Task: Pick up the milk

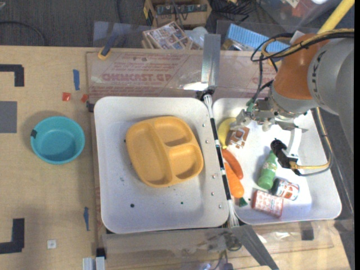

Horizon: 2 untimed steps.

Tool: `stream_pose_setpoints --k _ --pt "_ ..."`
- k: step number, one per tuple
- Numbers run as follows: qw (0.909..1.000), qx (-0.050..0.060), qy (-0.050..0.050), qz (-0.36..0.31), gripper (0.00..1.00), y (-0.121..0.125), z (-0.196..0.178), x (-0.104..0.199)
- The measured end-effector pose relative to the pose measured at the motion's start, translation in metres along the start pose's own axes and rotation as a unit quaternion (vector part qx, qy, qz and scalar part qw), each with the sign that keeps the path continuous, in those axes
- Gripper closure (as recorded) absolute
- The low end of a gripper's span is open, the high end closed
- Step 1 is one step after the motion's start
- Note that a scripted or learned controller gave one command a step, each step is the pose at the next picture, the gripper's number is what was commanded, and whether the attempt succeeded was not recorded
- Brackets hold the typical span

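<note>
Pincer (pixel 247 118) just above milk (pixel 239 136), spread impossible to tell, nothing visibly held. Likely light, crushable carton; best taken across flat sides.

The milk (pixel 239 136) is a small carton, white with brown-red print, and it is lying tilted in the far left part of the right bin (pixel 320 201). It is sitting just beside a yellow banana (pixel 224 130), at the banana's right. My gripper (pixel 247 119) is hanging directly at its far side, very near to it; whether it is touching the carton, I cannot tell.
</note>
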State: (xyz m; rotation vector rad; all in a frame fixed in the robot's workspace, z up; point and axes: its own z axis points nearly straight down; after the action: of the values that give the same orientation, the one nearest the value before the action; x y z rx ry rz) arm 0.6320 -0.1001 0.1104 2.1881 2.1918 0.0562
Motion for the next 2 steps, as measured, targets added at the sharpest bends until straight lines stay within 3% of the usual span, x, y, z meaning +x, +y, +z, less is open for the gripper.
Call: stream_pose_setpoints --k 1,2 --pt "1.0000 -0.001 0.000 0.007 0.00 -0.0261 -0.0014 0.0032" --pt "0.9998 -0.001 -0.001 -0.021 0.00 -0.0327 -0.0018 0.0050"
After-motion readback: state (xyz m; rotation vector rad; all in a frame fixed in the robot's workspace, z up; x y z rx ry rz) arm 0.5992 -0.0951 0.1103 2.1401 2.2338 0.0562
